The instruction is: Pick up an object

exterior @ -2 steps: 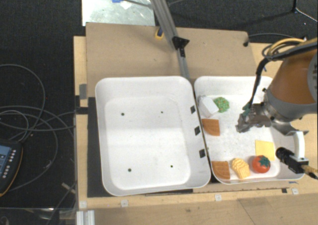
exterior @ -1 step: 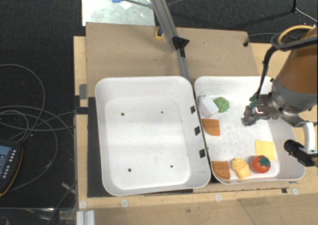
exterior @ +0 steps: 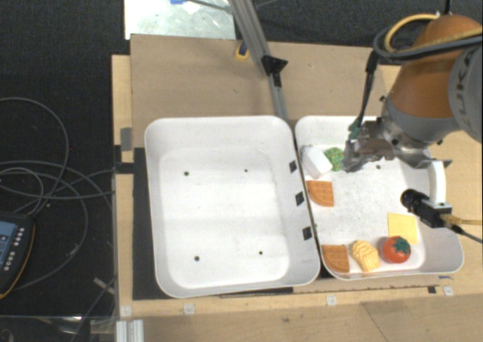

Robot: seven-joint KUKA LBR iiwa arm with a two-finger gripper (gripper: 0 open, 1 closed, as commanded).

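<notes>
Reaching down at the green toy (exterior: 335, 156), twelve o'clock in the right bin (exterior: 453, 257). Gripper (exterior: 353, 158) grip too hidden to tell. Next: pinch, then lift.

Both bins (exterior: 219, 204) are plain white, and the right one holds a red tomato (exterior: 397, 249), a yellow square (exterior: 402, 225) and a ridged yellow piece (exterior: 365, 255). Two tan waffle-patterned pieces (exterior: 321, 193) and something green (exterior: 334, 157) lie left of those.
</notes>
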